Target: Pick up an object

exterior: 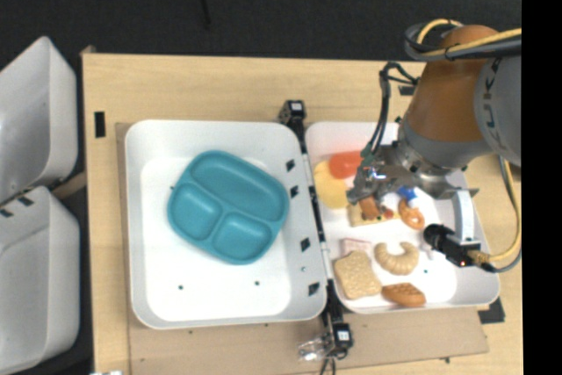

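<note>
Your gripper sits low in right bin, finger state unclear; yellow piece just left.

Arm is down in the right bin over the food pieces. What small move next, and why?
Probably a short lift straight up to check the grasp. The end effector sits low in the right bin, among a yellow piece, a red piece and a pretzel, and its fingertips are too cluttered to judge.
</note>
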`<state>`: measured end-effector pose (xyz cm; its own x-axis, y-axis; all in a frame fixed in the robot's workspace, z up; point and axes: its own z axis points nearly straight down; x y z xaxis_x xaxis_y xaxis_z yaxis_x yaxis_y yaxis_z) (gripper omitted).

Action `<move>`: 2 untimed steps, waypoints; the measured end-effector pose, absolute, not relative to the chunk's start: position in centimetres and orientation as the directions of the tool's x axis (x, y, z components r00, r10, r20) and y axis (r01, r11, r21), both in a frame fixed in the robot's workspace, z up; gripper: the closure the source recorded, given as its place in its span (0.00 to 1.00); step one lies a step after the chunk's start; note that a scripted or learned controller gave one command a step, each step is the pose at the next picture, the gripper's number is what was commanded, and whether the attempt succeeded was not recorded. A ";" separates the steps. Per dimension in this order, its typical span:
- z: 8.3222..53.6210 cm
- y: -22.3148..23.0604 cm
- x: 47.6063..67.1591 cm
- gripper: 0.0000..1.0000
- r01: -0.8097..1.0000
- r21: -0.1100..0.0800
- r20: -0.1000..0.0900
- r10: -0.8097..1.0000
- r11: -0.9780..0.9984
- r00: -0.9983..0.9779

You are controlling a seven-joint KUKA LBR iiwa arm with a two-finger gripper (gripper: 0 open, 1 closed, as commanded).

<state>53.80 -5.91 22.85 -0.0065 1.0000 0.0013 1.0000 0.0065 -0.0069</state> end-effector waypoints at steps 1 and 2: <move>22.7 -1.5 51.6 1.00 1.000 -0.006 0.001 1.000 0.006 -0.006; 24.7 -0.6 52.3 1.00 1.000 -0.003 0.000 1.000 0.005 -0.005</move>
<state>52.30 -0.64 24.74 -0.0047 1.0000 -0.0003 1.0000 0.0047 -0.0027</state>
